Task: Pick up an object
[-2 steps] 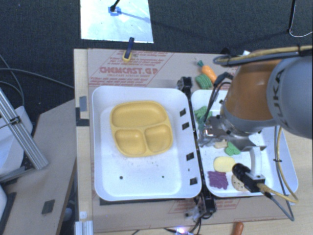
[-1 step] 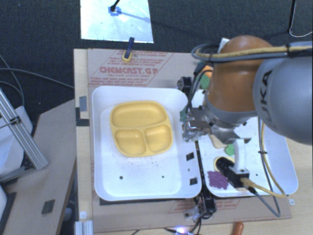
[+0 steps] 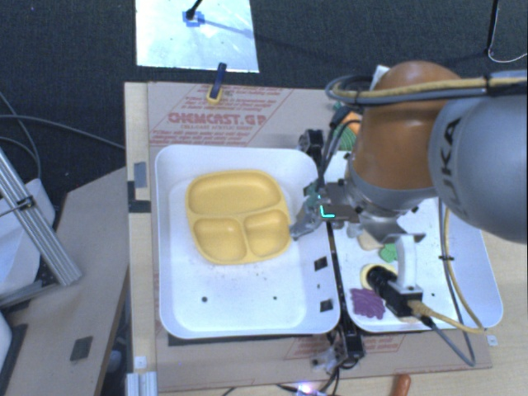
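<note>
The yellow tray [image 3: 234, 215] — a divided one with three compartments — lay flat in the left bin [image 3: 169, 304], near its far edge and close to its right wall. The gripper [image 3: 307, 217] stood just beside the tray's right rim, low over the bin. How it was set I cannot tell. Nothing was lifted yet — the grasp itself, I judge, remained to do.

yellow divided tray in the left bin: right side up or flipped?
Right side up. The yellow tray lies flat in the left bin, its three compartments facing the camera, all empty.
</note>
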